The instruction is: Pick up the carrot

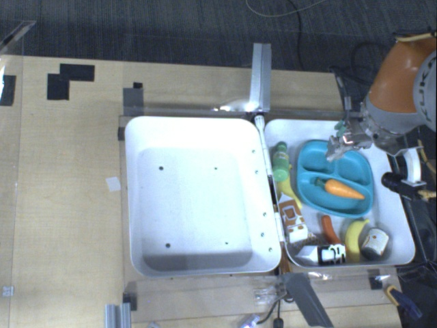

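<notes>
Landmark: blue plate (308,176), a divided dish in the right bin (407,250).

Gripper (339,144) hangs over the plate's upper right edge, at the end of the grey arm (399,115) with its orange band, which comes in from the right. Metal end looks small and blurred; how far open it stands cannot be told. Nothing visible between its tips. It seems to sit above the plate's upper compartment, apart from the carrot; contact with the plate cannot be judged.

Carrot (343,190) lies in the plate's lower compartment, orange, tilted with the green stem end toward the plate's left and the pointed tip toward the lower right. Top side fully exposed, nothing on it.

Around the plate:
- Green bottle (280,161) just beside the plate's left edge, along the bin wall.
- Yellow piece (289,187) under the bottle, touching or nearly touching the plate's lower left rim.
- Small white-and-brown carton (293,221) below the plate's left side.
- Red-orange stick shape (329,228) below the plate, upright in the view.
- Banana (353,237) just below the plate's lower rim.
- Grey round object (374,242) right of the banana.
- Dark can (332,254) lying at the bin's bottom edge.

Left bin (198,197) sits well to the plate's left, beyond the divider.
</notes>
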`<state>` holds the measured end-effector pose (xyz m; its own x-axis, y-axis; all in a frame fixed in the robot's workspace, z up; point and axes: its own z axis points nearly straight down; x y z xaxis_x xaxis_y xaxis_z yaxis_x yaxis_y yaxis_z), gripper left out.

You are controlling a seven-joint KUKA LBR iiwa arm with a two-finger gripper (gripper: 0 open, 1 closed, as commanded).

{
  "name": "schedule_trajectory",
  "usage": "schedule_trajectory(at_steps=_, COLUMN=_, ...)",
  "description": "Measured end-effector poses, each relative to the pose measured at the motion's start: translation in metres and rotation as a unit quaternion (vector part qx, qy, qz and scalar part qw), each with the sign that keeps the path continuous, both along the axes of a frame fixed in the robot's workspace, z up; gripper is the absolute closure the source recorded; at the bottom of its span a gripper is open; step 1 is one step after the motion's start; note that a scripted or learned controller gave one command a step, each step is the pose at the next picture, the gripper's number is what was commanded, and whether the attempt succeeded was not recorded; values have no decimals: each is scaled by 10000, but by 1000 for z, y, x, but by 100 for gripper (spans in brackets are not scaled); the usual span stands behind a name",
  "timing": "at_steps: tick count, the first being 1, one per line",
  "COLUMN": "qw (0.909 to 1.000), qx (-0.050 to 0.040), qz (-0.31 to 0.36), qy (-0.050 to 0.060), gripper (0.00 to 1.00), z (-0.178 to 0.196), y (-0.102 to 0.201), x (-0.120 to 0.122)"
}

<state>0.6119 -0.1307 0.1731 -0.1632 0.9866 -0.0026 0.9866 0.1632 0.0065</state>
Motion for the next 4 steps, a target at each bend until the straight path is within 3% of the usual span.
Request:
schedule_trajectory(at_steps=1, qw=10000, qx=0, qz=0, qy=2, gripper=0, z=0, y=0, x=0)
schedule_trajectory(at_steps=2, qw=9996, qx=-2, qz=284, qy=-14, gripper=0, z=-76, y=-15, x=-28)
schedule_trajectory(at_steps=3, qw=9996, qx=-38, qz=286, qy=-54, gripper=100, z=-61, y=-18, x=-25)
schedule_trajectory(at_steps=4, qw=9995, qx=-44, qz=289, qy=-85, gripper=0, z=-59, y=-18, x=-23)
